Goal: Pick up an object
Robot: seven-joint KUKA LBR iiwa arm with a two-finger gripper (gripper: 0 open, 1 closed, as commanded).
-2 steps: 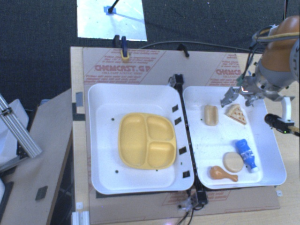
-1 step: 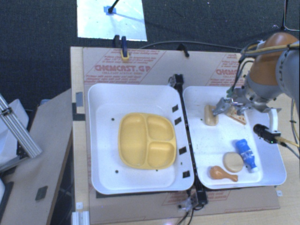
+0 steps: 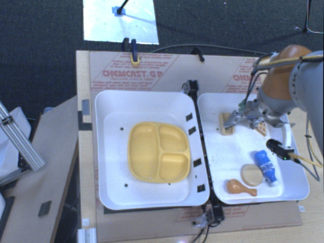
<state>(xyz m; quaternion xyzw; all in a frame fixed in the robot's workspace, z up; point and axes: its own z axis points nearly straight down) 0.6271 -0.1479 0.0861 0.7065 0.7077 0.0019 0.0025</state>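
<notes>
The fingers (image 3: 234, 119) sit low in the right bin (image 3: 298, 186), at the tan bread-like piece (image 3: 226, 124) near its ten o'clock corner; whether they are spread or closed on it I cannot tell. This looks like the reach-and-grasp step; next comes a firm close and a straight lift. Toward four o'clock lie a pizza slice (image 3: 261, 129), a blue bottle (image 3: 266, 166), a round biscuit (image 3: 251, 174) and an orange pear-shaped toy (image 3: 239, 187). The left bin (image 3: 109, 135) holds a yellow divided plate (image 3: 159, 152). The surface (image 3: 58, 151) stands on dark carpet (image 3: 40, 34).
</notes>
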